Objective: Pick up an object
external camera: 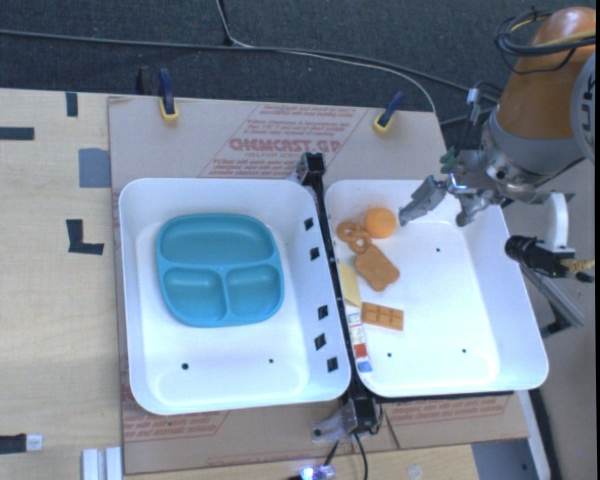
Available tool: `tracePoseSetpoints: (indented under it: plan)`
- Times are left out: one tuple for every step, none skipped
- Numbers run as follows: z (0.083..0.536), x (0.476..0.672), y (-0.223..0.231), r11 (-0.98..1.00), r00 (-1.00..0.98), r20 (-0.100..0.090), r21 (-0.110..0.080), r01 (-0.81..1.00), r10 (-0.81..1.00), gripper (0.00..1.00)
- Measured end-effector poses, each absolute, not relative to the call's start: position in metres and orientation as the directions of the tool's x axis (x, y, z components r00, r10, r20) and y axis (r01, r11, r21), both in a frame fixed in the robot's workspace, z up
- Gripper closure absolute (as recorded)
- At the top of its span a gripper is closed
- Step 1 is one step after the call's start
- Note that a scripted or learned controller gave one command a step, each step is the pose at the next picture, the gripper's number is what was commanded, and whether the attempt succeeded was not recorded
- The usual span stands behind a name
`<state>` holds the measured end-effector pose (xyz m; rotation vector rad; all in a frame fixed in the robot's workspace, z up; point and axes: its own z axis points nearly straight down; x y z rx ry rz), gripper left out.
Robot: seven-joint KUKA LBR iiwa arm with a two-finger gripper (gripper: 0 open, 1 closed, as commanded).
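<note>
Pale wooden bench [40, 298] spreads under a cardboard sheet [280, 143], two white bins side by side on it; nearest, in the right bin [480, 338], an orange wafer bar [382, 316] lies flat, a yellow piece [349, 285] at its ten o'clock against the divider; further back a brown biscuit [376, 267], then a pretzel [353, 235] touching an orange ball [381, 223]; over in the left bin [220, 368] a blue divided plate [220, 270] sits; at the ball's two o'clock the gripper [444, 206] hangs over the far rim, fingers spread wide, nothing between them
</note>
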<state>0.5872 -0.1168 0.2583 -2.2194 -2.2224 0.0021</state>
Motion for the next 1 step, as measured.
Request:
tracePoseSetpoints:
  plan:
    - [0.1972, 0.5796, -0.1118, 0.001, -0.001, 0.0, -0.007, 1.0, 1.0, 0.0]
